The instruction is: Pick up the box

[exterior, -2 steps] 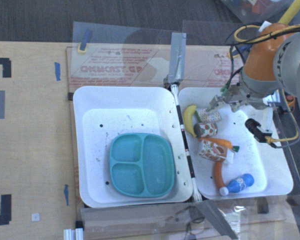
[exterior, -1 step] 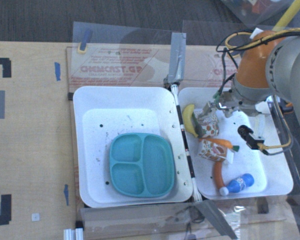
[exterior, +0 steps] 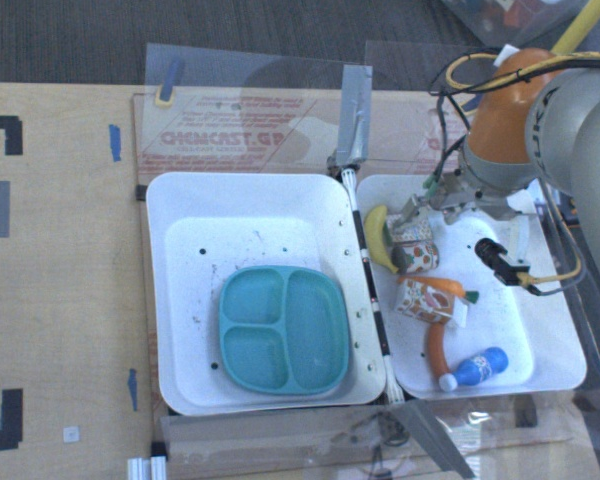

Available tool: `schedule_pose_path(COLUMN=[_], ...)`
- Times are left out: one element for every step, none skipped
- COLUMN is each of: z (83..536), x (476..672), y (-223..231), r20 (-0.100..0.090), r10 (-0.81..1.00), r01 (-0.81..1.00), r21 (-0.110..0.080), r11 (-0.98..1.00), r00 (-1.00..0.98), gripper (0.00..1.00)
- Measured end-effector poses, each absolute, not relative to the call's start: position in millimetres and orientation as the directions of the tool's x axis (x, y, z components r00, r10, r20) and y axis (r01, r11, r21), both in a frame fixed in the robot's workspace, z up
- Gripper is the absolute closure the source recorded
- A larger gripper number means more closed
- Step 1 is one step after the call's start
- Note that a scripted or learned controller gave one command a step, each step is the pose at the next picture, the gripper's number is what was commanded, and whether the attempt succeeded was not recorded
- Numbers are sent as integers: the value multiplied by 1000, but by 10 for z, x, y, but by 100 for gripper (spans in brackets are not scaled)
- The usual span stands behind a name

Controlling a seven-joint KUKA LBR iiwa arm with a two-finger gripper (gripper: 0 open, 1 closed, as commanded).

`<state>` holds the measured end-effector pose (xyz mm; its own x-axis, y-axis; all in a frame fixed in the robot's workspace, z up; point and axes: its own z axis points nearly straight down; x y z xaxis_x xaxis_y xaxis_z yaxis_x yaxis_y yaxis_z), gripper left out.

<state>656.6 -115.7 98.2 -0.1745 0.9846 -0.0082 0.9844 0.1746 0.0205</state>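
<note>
Your claw (exterior: 420, 211) hangs over the right white bin (exterior: 550, 358), its spread impossible to tell, touching or just above one small printed cardboard box (exterior: 416, 246), with another (exterior: 427, 301) lying just nearer the camera.

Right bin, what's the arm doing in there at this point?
The arm's gripper is down at the back of the right bin, over a small patterned box beside a banana. Whether it has the box can't be told. A carton, carrot and blue bottle lie nearer the front. The left bin holds a teal divided plate.
</note>
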Motion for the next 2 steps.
schedule_pose_path(z=[976,977], x=[6639,6721], y=[-1069,-1020], r20=[-7,-10], r10=[999,998], r01=[999,997], r21=[21,21], r11=[38,68], r00=[-38,-68], gripper=[0,0])
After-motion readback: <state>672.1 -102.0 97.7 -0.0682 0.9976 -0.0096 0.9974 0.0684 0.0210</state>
